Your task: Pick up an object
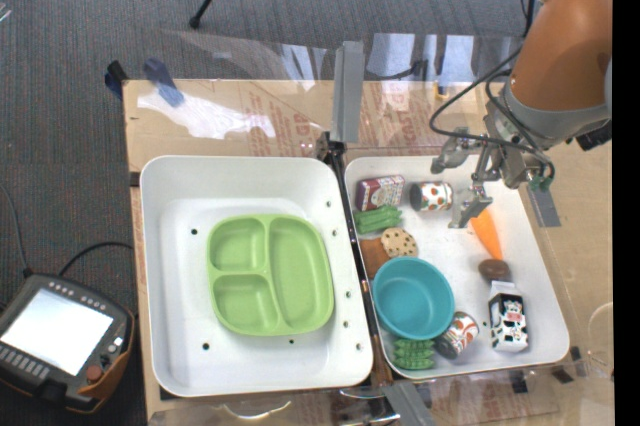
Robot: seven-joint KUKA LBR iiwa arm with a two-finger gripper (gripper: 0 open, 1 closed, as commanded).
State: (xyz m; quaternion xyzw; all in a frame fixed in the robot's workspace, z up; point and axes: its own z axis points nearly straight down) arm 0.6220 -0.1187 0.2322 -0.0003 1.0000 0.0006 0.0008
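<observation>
Camera view | gripper (pixel 478 197) above right bin (pixel 545 259) | grip state unclear | carrot (pixel 487 232) perhaps partly hidden

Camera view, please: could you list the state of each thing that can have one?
gripper: open, holding nothing, above the right bin
green tray: flat in the left bin, compartments bare
blue bowl: upright, nothing inside
milk carton: lying down
orange carrot: lying beside the fingertips
</observation>
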